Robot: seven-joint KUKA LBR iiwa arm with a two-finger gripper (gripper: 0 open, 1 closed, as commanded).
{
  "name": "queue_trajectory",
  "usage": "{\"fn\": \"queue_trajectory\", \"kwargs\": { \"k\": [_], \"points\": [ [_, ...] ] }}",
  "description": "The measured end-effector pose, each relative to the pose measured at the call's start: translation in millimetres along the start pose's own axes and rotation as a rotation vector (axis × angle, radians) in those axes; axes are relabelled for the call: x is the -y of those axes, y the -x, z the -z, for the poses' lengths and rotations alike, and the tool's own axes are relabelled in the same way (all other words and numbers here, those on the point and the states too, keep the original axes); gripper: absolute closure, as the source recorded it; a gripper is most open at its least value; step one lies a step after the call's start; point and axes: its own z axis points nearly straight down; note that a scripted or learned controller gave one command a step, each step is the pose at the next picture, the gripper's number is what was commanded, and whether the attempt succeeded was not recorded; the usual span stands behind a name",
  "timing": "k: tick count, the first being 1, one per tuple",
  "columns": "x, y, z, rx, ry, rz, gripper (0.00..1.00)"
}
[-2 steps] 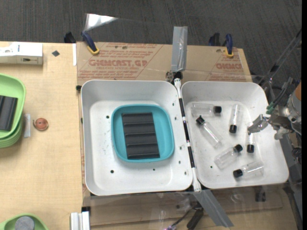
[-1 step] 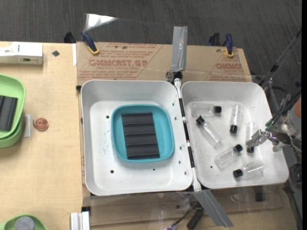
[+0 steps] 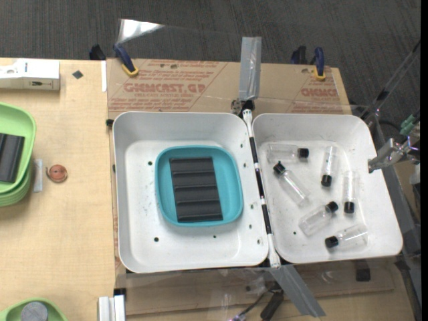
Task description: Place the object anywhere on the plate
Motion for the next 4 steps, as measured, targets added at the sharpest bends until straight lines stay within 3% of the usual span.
{"fn": "queue_trajectory", "kwargs": {
  "k": [1,4],
  "points": [
    [-12.3,14.1,127.9,0.000,-0.001,0.056,0.00],
    [-12.3,14.1,127.7,0.000,-0.002,0.055,0.00]
  ]
}}
